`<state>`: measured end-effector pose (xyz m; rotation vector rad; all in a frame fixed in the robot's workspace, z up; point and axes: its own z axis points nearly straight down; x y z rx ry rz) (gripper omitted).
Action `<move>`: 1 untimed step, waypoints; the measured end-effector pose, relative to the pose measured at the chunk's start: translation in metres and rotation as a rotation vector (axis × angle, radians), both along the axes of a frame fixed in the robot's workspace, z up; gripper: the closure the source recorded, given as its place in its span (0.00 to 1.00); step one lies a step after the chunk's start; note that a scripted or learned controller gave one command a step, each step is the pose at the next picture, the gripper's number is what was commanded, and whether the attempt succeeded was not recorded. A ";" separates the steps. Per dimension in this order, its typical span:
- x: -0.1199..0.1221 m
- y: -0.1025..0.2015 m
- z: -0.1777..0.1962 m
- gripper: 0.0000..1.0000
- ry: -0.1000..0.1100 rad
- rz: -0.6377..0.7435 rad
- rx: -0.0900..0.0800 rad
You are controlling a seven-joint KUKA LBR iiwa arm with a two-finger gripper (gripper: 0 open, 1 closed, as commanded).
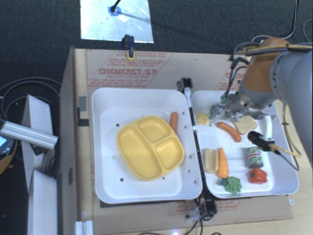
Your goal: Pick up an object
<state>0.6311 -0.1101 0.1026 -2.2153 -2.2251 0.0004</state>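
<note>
Fingers of gripper (218,111): we cannot tell if open | sausage (229,131) just below-right of it | axis upper-left to lower-right

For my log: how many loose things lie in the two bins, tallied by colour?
Yellow: 1, the divided tray
Pale yellow: 2, a small piece and a longer piece
Orange: 3, the left-bin sausage, the right-bin sausage and a carrot
Green: 2, broccoli and a can
Red: 1, a pepper-like toy
Tan: 1, a bread slice
Total: 10
</note>
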 end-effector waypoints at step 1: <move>-0.033 0.012 0.034 0.00 -0.003 -0.003 -0.001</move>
